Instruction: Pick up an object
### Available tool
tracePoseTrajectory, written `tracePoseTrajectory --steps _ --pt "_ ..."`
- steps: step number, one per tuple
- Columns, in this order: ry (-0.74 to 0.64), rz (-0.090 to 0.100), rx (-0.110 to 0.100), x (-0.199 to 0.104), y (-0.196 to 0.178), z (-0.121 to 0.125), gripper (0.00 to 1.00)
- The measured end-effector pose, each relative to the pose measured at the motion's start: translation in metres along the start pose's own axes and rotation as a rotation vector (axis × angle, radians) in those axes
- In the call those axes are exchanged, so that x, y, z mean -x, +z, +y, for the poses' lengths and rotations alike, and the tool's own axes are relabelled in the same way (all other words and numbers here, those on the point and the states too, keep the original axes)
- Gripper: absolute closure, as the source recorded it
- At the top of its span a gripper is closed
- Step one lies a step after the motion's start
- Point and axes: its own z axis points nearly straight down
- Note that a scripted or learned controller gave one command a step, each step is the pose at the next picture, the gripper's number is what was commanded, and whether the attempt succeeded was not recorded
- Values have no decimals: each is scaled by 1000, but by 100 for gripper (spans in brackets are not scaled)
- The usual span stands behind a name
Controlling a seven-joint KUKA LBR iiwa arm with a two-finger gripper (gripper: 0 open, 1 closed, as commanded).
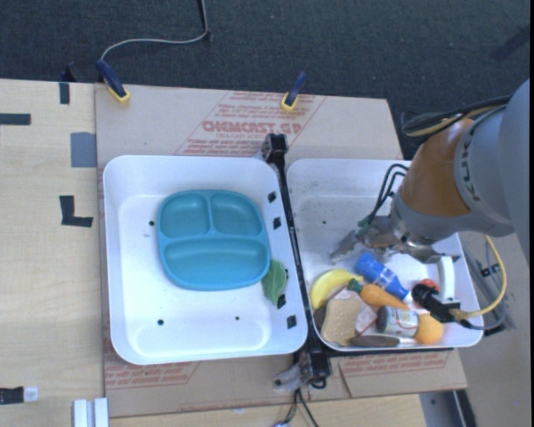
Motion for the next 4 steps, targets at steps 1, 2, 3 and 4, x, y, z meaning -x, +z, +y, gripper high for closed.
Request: tracePoseTrajectory --steps 1,2,3,4 --pt "-1 -2 6 -4 -1 -35 0" --pt "-1 3 -1 11 0 -21 0" --pt "-1 -1 5 20 0 -53 0" --pt "0 -4 6 21 -10 -53 100"
